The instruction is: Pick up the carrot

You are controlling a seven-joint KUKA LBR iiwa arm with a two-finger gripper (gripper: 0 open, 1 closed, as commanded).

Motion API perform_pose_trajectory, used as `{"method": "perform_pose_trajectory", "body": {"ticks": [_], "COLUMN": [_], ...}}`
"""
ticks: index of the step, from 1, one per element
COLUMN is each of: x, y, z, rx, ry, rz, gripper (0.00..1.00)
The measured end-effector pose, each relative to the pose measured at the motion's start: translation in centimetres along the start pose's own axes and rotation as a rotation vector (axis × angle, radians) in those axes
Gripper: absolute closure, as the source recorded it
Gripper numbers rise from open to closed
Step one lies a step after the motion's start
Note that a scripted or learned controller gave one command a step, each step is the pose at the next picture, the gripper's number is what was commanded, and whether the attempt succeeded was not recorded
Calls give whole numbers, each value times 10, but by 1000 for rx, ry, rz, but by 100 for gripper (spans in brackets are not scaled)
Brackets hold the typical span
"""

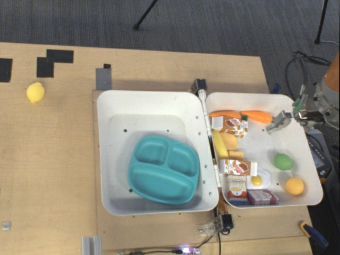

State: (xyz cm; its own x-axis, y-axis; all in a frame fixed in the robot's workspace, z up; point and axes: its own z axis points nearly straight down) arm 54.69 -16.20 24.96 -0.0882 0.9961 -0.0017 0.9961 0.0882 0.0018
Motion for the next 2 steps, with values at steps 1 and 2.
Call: {"method": "perform_pose_trajectory", "body": {"ticks": [1, 2], "x": [-14, -53], "y": [33, 108], "z": [74, 115], "rx": [1, 0], "ry": [1, 1], "rz": [-59, 2], "gripper": [0, 0]}}
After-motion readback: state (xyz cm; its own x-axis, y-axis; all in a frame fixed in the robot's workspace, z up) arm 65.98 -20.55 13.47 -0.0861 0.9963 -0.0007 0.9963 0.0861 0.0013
